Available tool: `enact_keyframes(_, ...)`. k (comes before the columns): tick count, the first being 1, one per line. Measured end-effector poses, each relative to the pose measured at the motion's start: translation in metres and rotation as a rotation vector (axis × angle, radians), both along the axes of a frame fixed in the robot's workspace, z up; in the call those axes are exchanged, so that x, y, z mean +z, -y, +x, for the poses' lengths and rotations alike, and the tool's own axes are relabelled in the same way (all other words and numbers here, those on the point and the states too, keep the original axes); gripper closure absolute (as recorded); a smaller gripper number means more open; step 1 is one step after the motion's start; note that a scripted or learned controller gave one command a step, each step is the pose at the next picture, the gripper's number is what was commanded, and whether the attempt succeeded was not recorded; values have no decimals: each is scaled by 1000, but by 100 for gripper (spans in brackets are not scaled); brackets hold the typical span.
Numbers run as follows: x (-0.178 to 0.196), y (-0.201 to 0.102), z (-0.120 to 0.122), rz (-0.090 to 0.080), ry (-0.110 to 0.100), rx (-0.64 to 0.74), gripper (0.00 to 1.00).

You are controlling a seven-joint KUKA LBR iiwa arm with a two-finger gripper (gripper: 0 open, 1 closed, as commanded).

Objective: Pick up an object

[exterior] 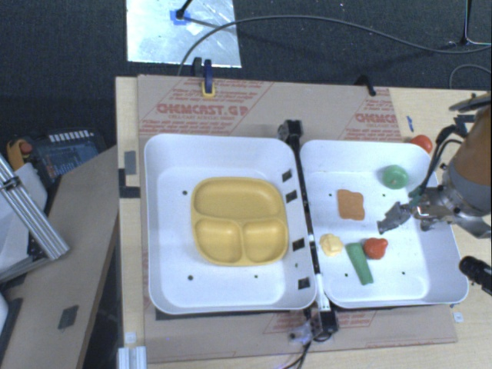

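Note:
The right bin (407,283) holds several small objects: a green ball (395,177) at the back, a flat orange-brown piece (350,204) in the middle, a pale yellow lump (330,244), a green stick (359,262) and a red piece (375,246) near the front. My gripper (392,218) reaches in from the right and hangs low over the bin's middle. It is just above and to the right of the red piece and right of the orange-brown piece. Nothing shows in its grasp.
The left bin (165,283) holds a yellow tray (234,220) with three compartments. A red-orange object (420,141) sits at the right bin's back right corner. The divider (301,206) between the bins carries black clips. The arm's body (469,183) covers the right bin's right wall.

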State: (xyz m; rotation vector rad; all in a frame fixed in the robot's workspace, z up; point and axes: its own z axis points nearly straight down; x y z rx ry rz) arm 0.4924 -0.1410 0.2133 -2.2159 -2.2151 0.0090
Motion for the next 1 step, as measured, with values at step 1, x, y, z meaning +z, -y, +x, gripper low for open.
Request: enact_keyframes(1, 5, 0, 3, -2, 11, 3, 0)
